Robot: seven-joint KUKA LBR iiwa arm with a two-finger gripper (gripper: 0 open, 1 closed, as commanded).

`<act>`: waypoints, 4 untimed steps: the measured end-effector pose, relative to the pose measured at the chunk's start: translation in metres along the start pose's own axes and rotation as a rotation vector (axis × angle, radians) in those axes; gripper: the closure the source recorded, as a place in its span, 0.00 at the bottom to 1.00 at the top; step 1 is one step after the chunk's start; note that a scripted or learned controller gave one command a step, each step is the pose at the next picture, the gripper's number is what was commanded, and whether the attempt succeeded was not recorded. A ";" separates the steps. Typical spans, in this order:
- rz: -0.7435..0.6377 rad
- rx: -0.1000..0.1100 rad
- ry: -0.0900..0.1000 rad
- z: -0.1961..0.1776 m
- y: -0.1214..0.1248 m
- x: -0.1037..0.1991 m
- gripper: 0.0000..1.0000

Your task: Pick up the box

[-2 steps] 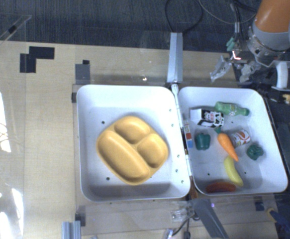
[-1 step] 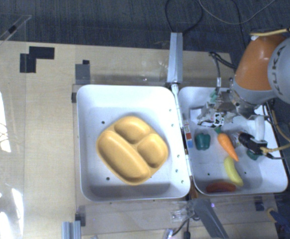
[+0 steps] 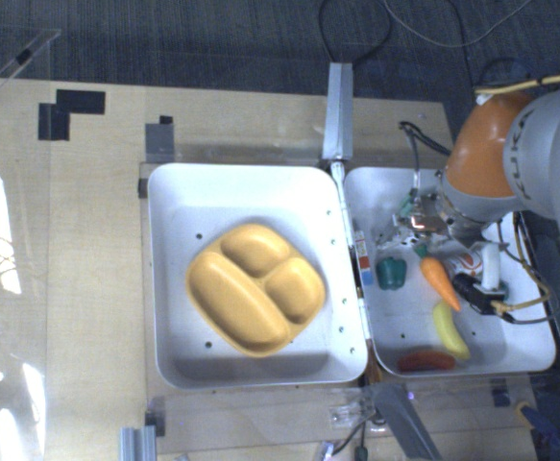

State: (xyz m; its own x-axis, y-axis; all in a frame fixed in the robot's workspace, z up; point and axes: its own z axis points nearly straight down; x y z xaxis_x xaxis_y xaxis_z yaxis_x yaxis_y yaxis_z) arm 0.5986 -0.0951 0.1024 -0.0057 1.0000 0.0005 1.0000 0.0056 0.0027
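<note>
The box (image 3: 360, 259) looks like a thin white, red and blue pack, lying tight against the left wall of the right bin (image 3: 524, 353). My gripper (image 3: 415, 223) is down in the upper middle of that bin, below the orange wrist band (image 3: 481, 152). It sits to the right of the box and slightly further back, with bare bin floor between them. Nothing is visibly held in it.
A green pepper (image 3: 391, 273), a carrot (image 3: 440, 281), a banana (image 3: 450, 330) and a red sausage (image 3: 426, 360) lie in the right bin. A large yellow bread loaf (image 3: 255, 286) sits in the left bin (image 3: 179, 200). Cables (image 3: 491, 296) trail at the right wall.
</note>
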 end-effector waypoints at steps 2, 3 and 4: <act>-0.198 -0.002 0.000 0.000 0.043 0.012 1.00; 0.136 -0.011 0.001 0.013 -0.001 0.006 1.00; 0.383 0.001 -0.001 -0.081 0.009 0.071 1.00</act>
State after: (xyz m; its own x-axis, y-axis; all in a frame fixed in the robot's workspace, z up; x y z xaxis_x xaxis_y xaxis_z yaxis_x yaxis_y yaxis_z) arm 0.6067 -0.0241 0.1835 0.3689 0.9295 0.0002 0.9295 -0.3689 0.0018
